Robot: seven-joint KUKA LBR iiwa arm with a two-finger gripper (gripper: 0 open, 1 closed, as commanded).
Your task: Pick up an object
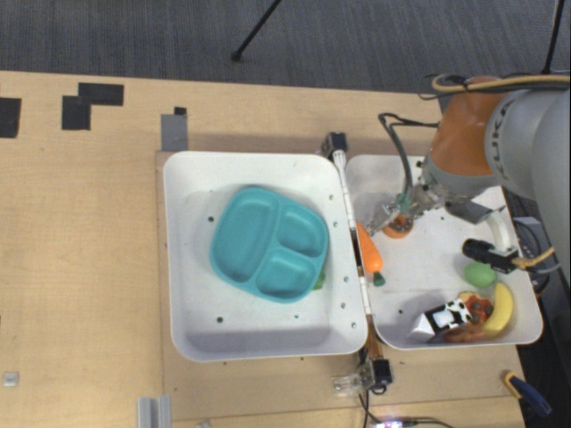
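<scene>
My jaws [399, 217], state I could not tell, hung over a small orange thing [397, 229] at twelve o'clock of the carrot [369, 251]; probably light and slippery, best pinched across its middle.

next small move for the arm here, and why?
Probably lower and close: the end effector sits over a small orange object in the right bin, apart from the carrot at the divider. Whether it holds anything can't be told.
</scene>
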